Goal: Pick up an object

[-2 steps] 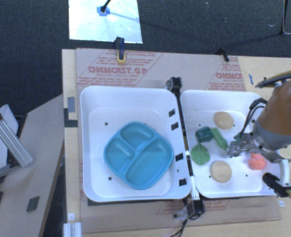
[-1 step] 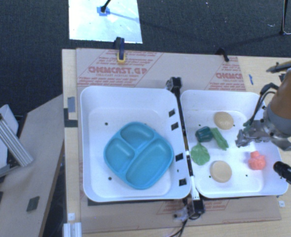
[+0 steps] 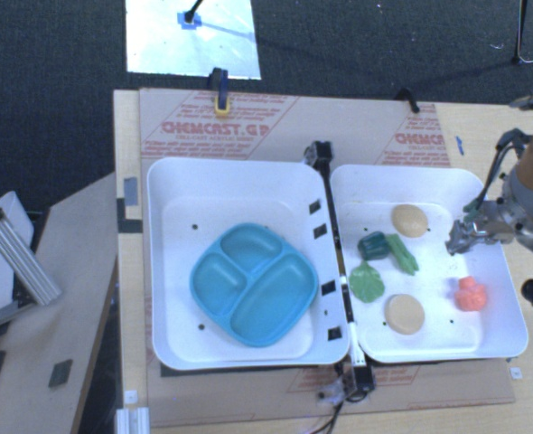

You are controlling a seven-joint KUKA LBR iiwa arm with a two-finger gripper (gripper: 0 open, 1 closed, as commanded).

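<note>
While no object has yet been lifted, the gripper is seen hanging over the right bin, near its far right side, with nothing between its fingers. Whether those fingers are spread or pressed together cannot be told, since the metal parts blur into one another at this size.

Six small things are scattered on the right bin's floor, where any of them can be reached from above. A tan round piece lies nearest the far wall, and a second tan disc lies toward the near wall. Between them, a dark teal block and a bright green stick lie touching or nearly so, with a flat green leaf-like piece just below them. An orange-pink lump sits apart on the right, below the gripper and closest to it.

That lump is judged the likeliest target, as it stands clear of the others and so can be closed on without a neighbour being nudged.

A blue divided plate is laid in the left bin, well apart from the arm, and is probably too broad and flat for a two-finger grasp.
</note>
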